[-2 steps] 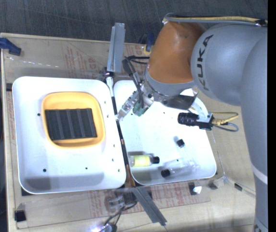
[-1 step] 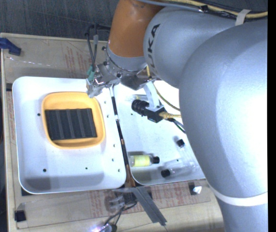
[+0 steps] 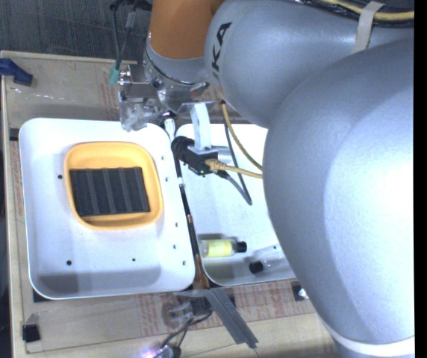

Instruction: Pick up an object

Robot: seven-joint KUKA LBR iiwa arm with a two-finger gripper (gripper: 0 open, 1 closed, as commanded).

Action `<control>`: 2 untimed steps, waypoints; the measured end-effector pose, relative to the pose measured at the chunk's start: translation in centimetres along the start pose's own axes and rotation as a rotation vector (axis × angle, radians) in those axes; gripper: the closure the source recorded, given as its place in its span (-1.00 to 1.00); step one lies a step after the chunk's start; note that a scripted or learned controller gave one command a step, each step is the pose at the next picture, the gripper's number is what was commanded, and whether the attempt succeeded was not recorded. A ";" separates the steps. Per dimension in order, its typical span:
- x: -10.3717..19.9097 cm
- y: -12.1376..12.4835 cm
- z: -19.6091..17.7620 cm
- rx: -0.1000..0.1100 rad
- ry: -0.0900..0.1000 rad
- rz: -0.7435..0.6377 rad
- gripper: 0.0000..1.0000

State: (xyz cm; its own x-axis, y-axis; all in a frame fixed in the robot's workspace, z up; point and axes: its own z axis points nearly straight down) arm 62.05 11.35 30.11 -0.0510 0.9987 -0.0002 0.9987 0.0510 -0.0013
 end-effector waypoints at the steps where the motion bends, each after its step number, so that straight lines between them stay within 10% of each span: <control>1: -0.9 -4.2 -6.4 0.001 0.000 0.413 1.00; 2: -9.2 -1.6 -11.1 0.001 0.001 0.893 1.00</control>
State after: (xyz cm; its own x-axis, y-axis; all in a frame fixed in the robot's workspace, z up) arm 60.89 2.06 41.19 0.7459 0.6660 -0.0008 0.6660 -0.7459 -0.0016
